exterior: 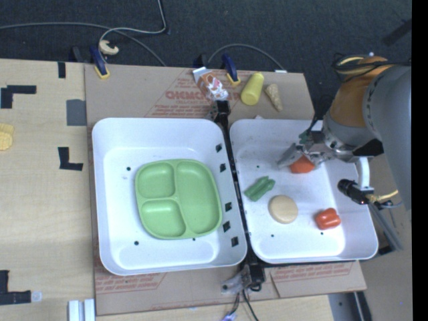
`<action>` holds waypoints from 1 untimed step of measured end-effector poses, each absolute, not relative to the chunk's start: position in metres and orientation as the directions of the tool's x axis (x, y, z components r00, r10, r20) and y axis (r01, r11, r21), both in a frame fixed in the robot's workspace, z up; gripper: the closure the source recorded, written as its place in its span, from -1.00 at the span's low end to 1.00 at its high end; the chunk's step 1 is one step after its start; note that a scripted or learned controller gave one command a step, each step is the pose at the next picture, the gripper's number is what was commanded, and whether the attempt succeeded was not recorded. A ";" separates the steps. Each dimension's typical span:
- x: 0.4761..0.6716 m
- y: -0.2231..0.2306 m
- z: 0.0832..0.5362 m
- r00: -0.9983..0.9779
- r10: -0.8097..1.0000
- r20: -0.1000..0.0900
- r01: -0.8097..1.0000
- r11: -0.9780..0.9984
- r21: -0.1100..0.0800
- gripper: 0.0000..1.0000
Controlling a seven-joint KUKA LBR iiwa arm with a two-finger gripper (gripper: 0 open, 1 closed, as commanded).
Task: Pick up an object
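The gripper [301, 158] is low in the right bin [267, 243], at the right of the frame. Its fingers look spread wide over an orange thing [303, 167]. Nothing is picked up yet. Closing and lifting are left to do.
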State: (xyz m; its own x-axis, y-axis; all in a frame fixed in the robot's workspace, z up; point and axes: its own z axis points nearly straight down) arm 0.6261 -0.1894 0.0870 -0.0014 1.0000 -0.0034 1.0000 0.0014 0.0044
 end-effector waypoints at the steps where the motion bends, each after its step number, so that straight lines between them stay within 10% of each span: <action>1: 0.627 -0.189 0.097 -0.002 1.000 -0.005 1.000 0.002 0.006 1.00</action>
State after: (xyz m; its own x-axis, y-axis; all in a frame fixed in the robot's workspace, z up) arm 0.6266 -0.1892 0.0973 -0.0024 1.0000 -0.0049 1.0000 0.0024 0.0059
